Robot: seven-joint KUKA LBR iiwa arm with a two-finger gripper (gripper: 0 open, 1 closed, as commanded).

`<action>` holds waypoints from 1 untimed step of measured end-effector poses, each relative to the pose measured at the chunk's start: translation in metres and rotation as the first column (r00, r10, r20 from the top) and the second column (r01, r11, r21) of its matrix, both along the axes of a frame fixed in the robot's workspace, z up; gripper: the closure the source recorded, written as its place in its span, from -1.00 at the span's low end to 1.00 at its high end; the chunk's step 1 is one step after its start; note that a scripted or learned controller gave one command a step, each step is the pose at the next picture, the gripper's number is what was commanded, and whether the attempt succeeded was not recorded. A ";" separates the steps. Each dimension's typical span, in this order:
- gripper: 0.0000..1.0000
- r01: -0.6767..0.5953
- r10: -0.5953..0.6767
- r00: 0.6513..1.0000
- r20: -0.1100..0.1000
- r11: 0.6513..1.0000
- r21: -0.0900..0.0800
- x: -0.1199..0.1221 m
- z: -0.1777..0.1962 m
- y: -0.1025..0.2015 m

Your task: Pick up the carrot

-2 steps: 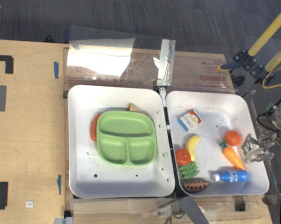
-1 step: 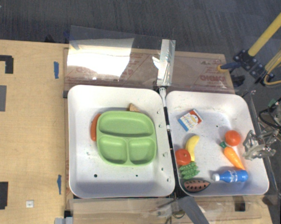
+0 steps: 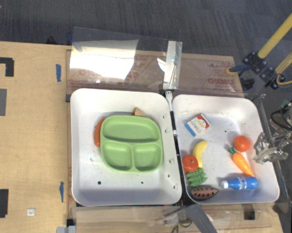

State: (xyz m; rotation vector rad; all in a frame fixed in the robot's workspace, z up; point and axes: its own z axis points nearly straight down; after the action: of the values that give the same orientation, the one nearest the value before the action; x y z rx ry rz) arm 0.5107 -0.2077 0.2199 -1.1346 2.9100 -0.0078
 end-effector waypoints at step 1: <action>1.00 -0.002 0.002 1.000 -0.017 1.000 0.001 0.011 -0.035 -0.006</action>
State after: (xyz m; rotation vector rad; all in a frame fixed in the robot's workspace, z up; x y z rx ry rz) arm 0.5217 -0.2134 0.1845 -1.1434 2.9236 0.0037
